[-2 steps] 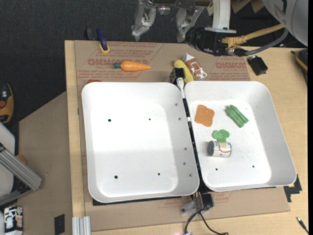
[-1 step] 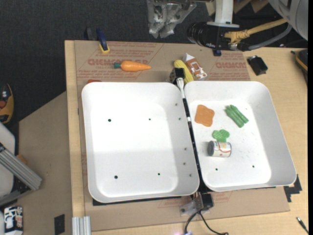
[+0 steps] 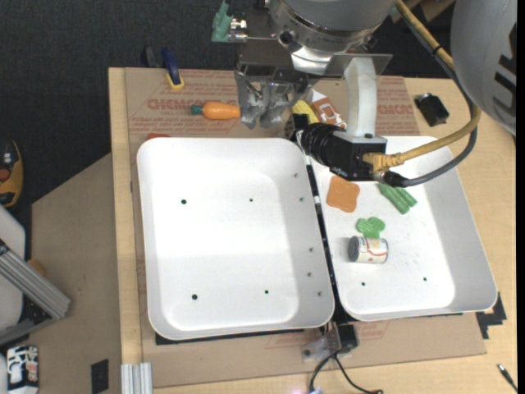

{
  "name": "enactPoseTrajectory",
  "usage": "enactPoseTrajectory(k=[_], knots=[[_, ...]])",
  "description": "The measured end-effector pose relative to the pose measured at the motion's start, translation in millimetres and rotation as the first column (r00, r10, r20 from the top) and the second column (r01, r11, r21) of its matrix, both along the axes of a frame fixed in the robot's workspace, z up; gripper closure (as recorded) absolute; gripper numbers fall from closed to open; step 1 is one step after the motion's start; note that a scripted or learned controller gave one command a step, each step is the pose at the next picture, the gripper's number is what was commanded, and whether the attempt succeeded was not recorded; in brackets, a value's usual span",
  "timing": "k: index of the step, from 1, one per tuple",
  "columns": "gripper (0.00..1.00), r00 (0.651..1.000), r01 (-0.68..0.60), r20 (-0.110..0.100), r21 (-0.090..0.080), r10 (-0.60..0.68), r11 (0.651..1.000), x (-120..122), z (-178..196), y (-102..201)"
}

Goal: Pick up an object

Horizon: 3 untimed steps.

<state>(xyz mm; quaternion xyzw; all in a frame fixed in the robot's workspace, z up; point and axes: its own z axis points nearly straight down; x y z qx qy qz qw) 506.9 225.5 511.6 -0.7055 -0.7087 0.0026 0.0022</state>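
Your orange slab (image 3: 343,194) lies in the right bin (image 3: 435,286), well below the gripper (image 3: 264,109), which hangs beyond that bin's far-left corner; you cannot tell its state. The arm (image 3: 344,6) reaches over that bin's far edge.

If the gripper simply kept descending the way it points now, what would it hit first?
Probably the cardboard bench top behind the left bin, close to the toy carrot. The gripper hangs there, though its height is unclear.

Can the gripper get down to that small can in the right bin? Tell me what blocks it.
Probably yes. The can lies in the open on the right bin floor, with only the green piece touching its upper side; nothing covers it.
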Motion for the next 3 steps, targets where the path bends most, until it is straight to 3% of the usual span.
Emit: enactPoseTrajectory(k=[1, 2, 3], knots=[[1.00, 1.000, 0.012, -0.001, -0.002, -0.012, 1.000, -29.0, -44.4, -72.5], [1.00, 1.000, 0.001, 0.016, 0.005, -0.001, 1.000, -27.6, 24.1, -42.1], [0.00, 1.000, 0.003, 0.007, 0.001, -0.003, 1.000, -27.8, 20.0, -43.6]])
